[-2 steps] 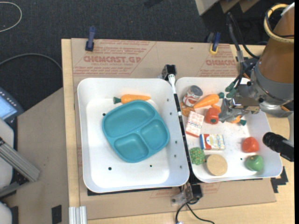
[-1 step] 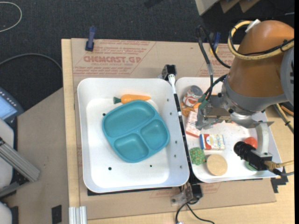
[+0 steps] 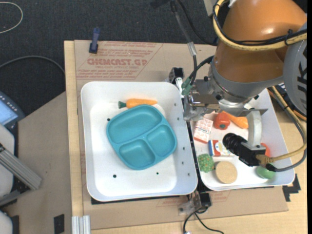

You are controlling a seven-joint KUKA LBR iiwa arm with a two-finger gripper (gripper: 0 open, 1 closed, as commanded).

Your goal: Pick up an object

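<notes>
While hand [image 3: 217, 112] grip is hidden, the red-orange toy [image 3: 223, 121] lies below it

Two white bins sit side by side: a left bin [image 3: 92, 145] and a right bin [image 3: 282, 145]. The left bin holds one teal divided plate [image 3: 141, 136] and one toy carrot [image 3: 139, 102]. The right bin holds one round tan disc [image 3: 226, 172], one green broccoli piece [image 3: 205, 163], one red-and-white packet [image 3: 203, 130], one small box [image 3: 218, 148], and one red-orange toy [image 3: 223, 121].
</notes>
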